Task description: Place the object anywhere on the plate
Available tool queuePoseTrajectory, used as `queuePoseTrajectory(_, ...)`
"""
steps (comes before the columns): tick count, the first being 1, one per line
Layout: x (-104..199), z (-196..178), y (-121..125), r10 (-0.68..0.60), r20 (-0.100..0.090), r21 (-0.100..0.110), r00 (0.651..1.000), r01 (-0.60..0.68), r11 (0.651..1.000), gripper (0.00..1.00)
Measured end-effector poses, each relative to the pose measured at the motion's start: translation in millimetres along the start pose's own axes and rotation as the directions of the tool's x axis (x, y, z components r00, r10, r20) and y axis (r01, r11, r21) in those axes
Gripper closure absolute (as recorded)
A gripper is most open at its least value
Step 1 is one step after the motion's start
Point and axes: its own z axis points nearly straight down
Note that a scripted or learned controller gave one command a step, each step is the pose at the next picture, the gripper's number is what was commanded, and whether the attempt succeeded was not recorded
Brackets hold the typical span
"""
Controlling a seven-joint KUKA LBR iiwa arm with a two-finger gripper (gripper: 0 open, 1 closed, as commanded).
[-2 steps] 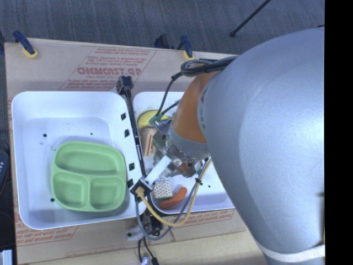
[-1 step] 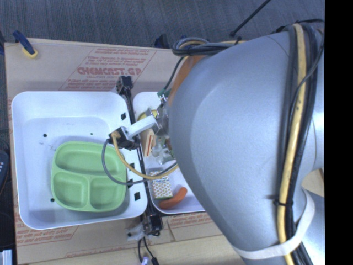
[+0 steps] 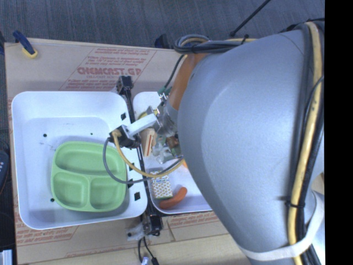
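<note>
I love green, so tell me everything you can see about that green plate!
The green plate is pale green and looks like smooth plastic. It has rounded corners and three sunken compartments: one wide one along the top and two smaller ones below. It lies flat in the left white bin, toward the bin's lower part, resting on its floor. A dark cable loops over its right edge. No food sits on it.

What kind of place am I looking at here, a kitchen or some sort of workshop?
Most likely a robotics lab or test bench, not a kitchen. A large grey robot arm reaches over two white bins set on cardboard sheeting, and a green divided plate sits in the left bin beside toy-like food items.
</note>
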Motion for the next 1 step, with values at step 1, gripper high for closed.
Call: queuePoseTrajectory(1, -0.1, -9.5, -1.4, -0.007, 0.005, 0.005, 1.0, 0.007, 1.0, 1.0)
